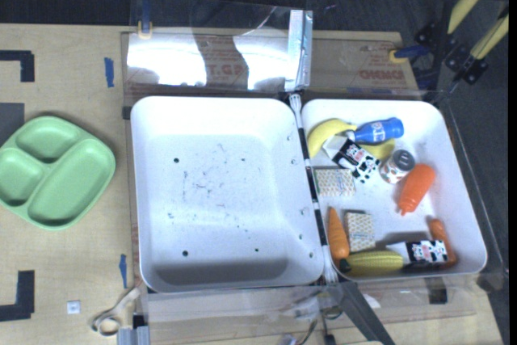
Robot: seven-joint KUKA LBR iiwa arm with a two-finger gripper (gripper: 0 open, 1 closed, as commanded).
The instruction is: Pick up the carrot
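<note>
— Wooden bench (73,271) underfoot, two white bins side by side on it; a green divided plate (52,170) sits off to the left, well apart from them.

— And the carrot?

— In the right bin (452,210), towards its right side; I take the plump tapered orange piece for the carrot (416,188), lying tilted with its thick end up near a small round can (397,161); nothing touches it from above.

— Isn't there another orange thing?

— Yes; a narrower orange piece (338,232) lies along that bin's left wall, just beside a corn cob (376,260); which is truly the carrot I cannot swear.

— What else is in there?

— A banana (325,133) and a blue bottle (378,130) at the far end; the left bin (218,174) has only faint scuffs on its floor.
</note>
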